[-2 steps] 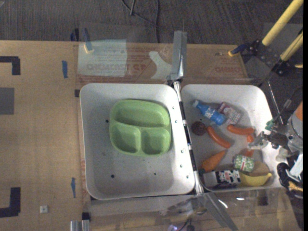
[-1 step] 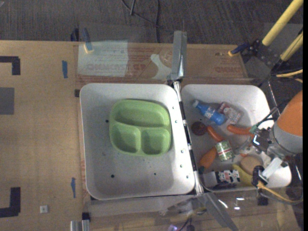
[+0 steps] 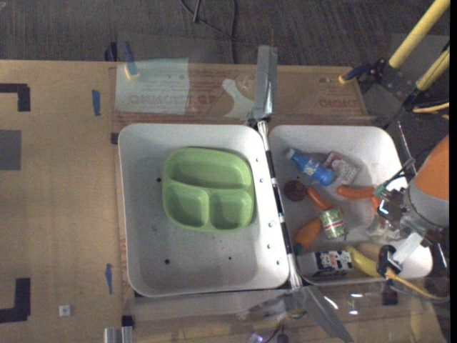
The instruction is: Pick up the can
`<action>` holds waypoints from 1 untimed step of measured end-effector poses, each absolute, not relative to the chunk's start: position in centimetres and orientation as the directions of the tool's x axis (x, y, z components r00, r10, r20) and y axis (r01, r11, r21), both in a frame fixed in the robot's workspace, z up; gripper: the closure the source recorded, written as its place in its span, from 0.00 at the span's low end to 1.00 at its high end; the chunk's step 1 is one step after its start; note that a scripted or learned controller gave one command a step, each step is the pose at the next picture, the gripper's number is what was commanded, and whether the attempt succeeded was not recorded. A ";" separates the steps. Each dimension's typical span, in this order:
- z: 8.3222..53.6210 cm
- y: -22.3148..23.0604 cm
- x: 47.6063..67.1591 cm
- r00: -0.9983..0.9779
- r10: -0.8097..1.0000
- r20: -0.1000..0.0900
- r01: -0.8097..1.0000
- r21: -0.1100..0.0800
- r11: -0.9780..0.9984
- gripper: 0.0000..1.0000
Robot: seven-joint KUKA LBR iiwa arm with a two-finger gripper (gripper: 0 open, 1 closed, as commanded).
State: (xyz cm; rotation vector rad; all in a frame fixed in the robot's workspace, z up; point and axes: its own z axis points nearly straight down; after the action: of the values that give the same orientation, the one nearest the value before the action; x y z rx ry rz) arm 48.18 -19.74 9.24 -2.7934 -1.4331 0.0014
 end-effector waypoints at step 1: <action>18.4 -15.7 49.7 0.856 0.518 -0.006 0.518 -0.004 -0.856 1.00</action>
State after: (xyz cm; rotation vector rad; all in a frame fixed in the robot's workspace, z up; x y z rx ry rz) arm 49.66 -15.75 18.36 -3.0235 -0.8435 0.0101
